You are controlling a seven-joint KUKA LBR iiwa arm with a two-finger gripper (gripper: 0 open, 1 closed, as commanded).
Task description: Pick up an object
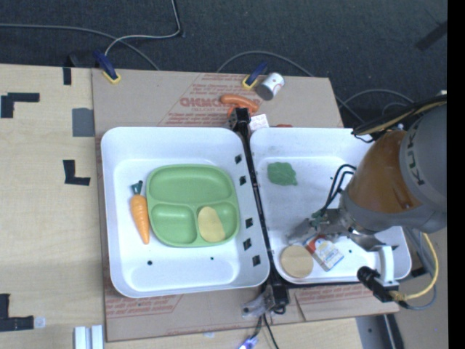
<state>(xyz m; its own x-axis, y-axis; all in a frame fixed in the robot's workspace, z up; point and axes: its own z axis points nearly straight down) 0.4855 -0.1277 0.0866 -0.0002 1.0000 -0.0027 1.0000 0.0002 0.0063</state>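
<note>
In the right bin [290, 147] my gripper [317, 231] hangs low near the front, its wrist and orange band above it to the right. Just below it lie a round tan disc [296, 261] and a small red and white packet [328, 254]. A green leafy piece [282, 174] lies further back in the same bin. The left bin [120, 195] holds a green divided plate [190, 187] with a yellow oval piece [211, 225] in its lower right compartment. An orange carrot [140, 218] lies to the left of the plate.
The arm's bulk [396, 184] covers the right bin's right side. A black clip strip [251, 195] runs along the wall between the bins. Behind the bins on cardboard lie an orange tool [240, 101] and a silver cylinder [269, 86]. Cables trail across the dark floor.
</note>
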